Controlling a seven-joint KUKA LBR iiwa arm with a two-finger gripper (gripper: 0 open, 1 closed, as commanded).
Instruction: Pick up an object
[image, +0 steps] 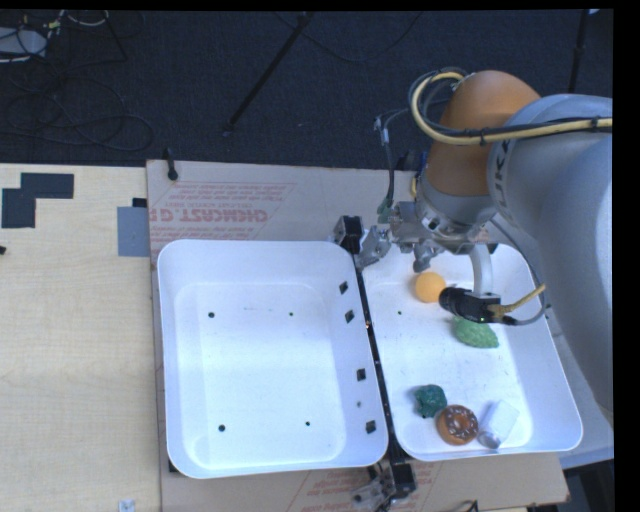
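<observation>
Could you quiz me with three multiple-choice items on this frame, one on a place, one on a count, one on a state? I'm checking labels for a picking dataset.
1. Where does the brown ring-shaped doughnut toy lie?
A. Left bin
B. Near edge of the right white plastic bin
C. On the cardboard sheet

2. How many loose items lie in the right bin?
A. Two
B. Five
C. Eight

3. How does the small orange ball stand to the tool?
A. Resting on the bin floor just below it
B. Lifted high above the bench
C. Lying in the left bin

Answers: 1 B, it sits between a dark green lump and a pale clear piece. 2 B, those three plus the ball and a flat green leaf-shaped piece. 3 A, the ball lies on white floor.
</observation>
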